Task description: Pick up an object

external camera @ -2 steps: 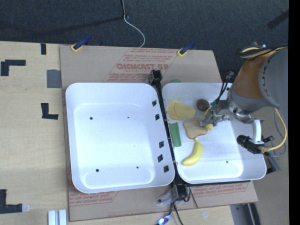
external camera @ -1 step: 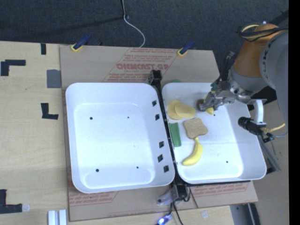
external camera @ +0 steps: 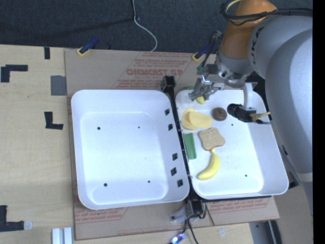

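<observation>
We count six objects in the right bin [external camera: 264,189]: one small yellow piece [external camera: 200,100], one yellow disc [external camera: 196,119], one brown round piece [external camera: 219,114], one slice of toast [external camera: 211,139], one green stick [external camera: 189,146] and one banana [external camera: 209,167].

The small yellow piece lies at the bin's far left corner, just beneath the gripper [external camera: 199,94]; little of it shows. The disc sits just nearer, by the left wall, with the brown piece to its right. The toast lies mid-bin, the green stick along the left wall, the banana nearest the front.

The arm [external camera: 244,32] comes from the right and tilts down over the far edge. We cannot tell the gripper's state. One left bin [external camera: 84,136] stands beside the right one.
</observation>
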